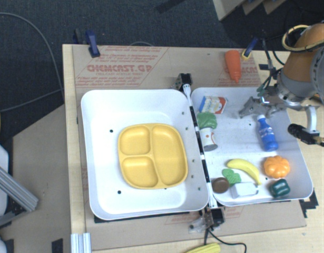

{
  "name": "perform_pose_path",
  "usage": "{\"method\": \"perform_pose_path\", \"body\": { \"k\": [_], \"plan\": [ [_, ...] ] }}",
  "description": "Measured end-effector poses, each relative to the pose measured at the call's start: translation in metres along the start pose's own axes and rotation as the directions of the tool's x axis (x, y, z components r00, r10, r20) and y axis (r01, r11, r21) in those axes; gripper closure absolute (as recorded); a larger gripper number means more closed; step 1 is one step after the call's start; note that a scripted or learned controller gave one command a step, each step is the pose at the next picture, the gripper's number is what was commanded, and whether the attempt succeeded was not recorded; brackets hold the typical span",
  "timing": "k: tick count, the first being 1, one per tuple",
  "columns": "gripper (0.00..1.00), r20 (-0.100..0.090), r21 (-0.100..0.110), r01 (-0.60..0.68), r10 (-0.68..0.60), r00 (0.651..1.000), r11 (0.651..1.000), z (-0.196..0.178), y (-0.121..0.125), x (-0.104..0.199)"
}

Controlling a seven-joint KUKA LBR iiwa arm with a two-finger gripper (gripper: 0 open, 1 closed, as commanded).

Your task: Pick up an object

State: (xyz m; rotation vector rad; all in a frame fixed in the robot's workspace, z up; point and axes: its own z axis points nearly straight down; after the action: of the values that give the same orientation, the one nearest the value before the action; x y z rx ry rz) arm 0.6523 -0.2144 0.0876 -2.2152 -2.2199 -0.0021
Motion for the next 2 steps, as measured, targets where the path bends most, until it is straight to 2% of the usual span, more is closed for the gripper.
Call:
{"method": "perform_pose_path", "body": {
  "k": [2],
  "plan": [
    [0.0,-0.001,-0.003,0.0,0.0,1.0,1.0,0.003,-0.061,-0.002]
  ]
}}
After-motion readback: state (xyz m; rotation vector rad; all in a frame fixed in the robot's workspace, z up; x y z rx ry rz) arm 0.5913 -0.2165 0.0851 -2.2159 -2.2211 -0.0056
